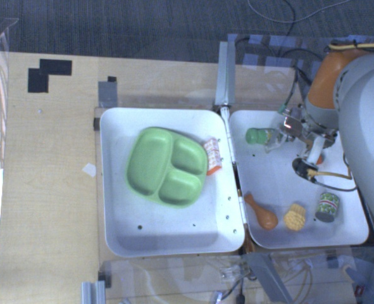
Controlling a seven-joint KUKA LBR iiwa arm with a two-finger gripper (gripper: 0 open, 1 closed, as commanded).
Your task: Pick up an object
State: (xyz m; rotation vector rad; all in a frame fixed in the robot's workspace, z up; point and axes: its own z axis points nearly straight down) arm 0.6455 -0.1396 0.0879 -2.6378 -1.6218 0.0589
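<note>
over the right bin (348,236), the gripper (276,139) grips a green bottle (258,135) lying lengthwise left-right.

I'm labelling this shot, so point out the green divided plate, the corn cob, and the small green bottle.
green divided plate (166,165), camera view, on the ridge between its compartments.
corn cob (294,217), camera view, on its yellow middle.
small green bottle (260,135), camera view, on its green body.

Bulky grey arm (364,125) w/ orange band, metal wrist, black cable.
</note>
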